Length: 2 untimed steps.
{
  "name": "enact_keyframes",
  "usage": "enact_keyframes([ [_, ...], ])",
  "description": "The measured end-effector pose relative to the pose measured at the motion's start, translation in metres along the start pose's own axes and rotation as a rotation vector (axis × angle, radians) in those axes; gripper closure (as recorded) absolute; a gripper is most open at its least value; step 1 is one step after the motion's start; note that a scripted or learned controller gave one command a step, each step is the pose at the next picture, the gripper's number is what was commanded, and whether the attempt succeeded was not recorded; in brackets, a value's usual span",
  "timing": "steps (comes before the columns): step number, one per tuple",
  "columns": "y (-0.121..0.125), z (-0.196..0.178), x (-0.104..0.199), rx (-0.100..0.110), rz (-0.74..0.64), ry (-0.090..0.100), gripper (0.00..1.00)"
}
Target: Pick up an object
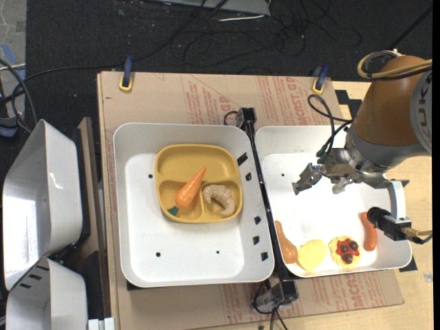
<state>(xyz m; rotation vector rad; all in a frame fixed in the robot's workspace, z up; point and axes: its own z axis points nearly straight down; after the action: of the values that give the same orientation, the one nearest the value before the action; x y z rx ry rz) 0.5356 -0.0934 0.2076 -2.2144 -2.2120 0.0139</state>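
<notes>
Over the right bin, upper-mid, hangs the tool; fingers look spread w/ nothing between them, i.e. released. Pickable items lie along the bin's near edge, all toward the viewer from the tool: orange piece at lower left, long axis running diag.; yellow disc just beside it; tart next; sausage near the right wall, roughly upright in view. Disc sits most directly below the tool, so prob. the shortest reach.

The pincer hangs over the right bin; a carrot lies in the left bin's yellow plate.
</notes>
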Motion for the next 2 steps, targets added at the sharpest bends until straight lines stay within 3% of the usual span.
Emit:
enact_keyframes([
  [1, 0.003, -0.007, 0.0, -0.014, -0.002, -0.002, 0.0],
  [2, 0.007, 0.037, 0.0, -0.009, 0.0, -0.001, 0.0],
])
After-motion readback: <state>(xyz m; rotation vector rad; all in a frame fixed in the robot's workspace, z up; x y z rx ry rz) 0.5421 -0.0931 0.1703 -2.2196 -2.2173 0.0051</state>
